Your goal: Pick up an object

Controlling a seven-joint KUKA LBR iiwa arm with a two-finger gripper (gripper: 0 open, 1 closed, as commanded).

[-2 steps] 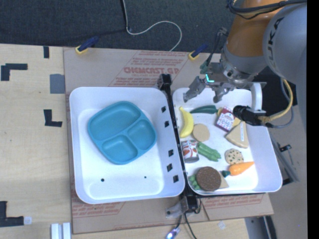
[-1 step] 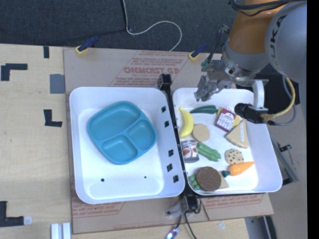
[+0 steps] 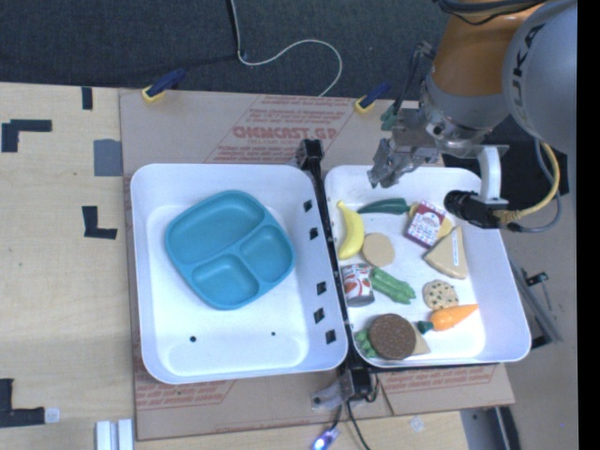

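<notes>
Your gripper [image 3: 387, 172] hangs over the far edge of the right bin [image 3: 497, 350], and from this slanted view you cannot tell how its tips are set; nothing shows between them, so treat it as carrying nothing. The toy food you can choose from is all crowded in that right bin: a green pepper [image 3: 382, 206] just below the gripper near the far edge, a banana [image 3: 351, 231] along the bin's left wall, a round cracker [image 3: 379, 249] beside it, a small red box [image 3: 425, 223], a cheese wedge [image 3: 448, 254], a can [image 3: 357, 284], a pea pod [image 3: 393, 285], a cookie [image 3: 439, 294], a carrot [image 3: 452, 316] and a burger [image 3: 391, 337] at the near edge. The left bin [image 3: 150, 251] holds a blue divided plate [image 3: 229, 248]. Being poised above the far edge, the gripper looks best placed for the pepper or banana.
</notes>
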